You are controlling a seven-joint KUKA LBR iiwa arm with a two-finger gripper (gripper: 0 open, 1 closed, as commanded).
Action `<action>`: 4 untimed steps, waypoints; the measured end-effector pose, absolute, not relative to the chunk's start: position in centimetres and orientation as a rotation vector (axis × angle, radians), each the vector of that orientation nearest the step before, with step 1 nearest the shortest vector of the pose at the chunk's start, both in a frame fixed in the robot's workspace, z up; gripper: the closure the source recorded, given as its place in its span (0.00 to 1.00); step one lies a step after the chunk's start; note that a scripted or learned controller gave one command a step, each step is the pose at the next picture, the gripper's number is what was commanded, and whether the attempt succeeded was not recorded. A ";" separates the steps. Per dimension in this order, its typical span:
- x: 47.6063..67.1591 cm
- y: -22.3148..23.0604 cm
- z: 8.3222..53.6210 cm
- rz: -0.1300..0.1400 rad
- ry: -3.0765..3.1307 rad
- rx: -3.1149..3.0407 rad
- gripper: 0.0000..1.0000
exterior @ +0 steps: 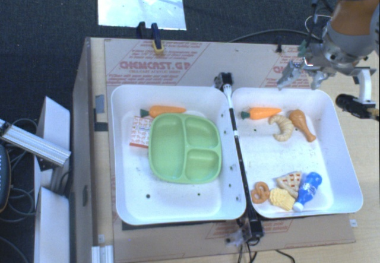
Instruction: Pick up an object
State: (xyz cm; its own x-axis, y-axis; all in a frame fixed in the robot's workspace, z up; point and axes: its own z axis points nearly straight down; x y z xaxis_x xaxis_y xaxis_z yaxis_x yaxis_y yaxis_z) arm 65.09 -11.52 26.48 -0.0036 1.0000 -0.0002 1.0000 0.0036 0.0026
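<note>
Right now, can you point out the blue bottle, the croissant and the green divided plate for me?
Blue bottle [307,189], camera view, on its blue body.
Croissant [284,127], camera view, on the middle of its curve.
Green divided plate [185,148], camera view, on the ridge between its compartments.

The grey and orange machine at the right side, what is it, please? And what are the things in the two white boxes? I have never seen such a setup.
It is a robot arm, seen by one fixed camera looking down at a slant. Its end effector, the part meant for grasping, hangs above the far edge of the right bin and holds nothing. The left bin holds a green divided plate, a carrot and a small printed packet. The right bin holds toy food: another carrot, a croissant, a chicken leg, a pretzel, a waffle and a blue bottle.
</note>
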 end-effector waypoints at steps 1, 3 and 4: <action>65.4 -17.4 19.2 -0.002 2.222 2.219 0.00; 65.1 -19.8 9.7 0.006 2.221 2.213 1.00; 65.5 -11.9 19.2 0.010 2.224 2.211 1.00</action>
